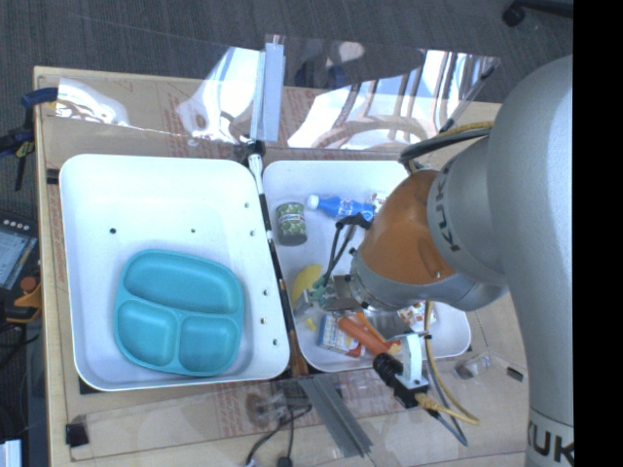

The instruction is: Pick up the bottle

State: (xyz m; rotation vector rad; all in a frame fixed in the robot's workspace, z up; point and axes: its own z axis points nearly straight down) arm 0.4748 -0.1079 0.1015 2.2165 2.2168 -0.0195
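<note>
The bottle [339,205] is clear plastic with a blue label and a white cap, and it lies on its side near the far wall of the right bin [282,178]. Its right end is hidden behind the arm's orange band [409,241]. My gripper [328,298] hangs low over the front half of the right bin, well in front of the bottle and close above a yellow object [307,282]. The wrist body hides most of the gripper.
A small jar with green contents [290,222] stands just in front of the bottle's cap. An orange tool [366,332] and a small printed pack [334,335] lie near the right bin's front wall. A teal divided tray [180,309] sits in the left bin [97,193].
</note>
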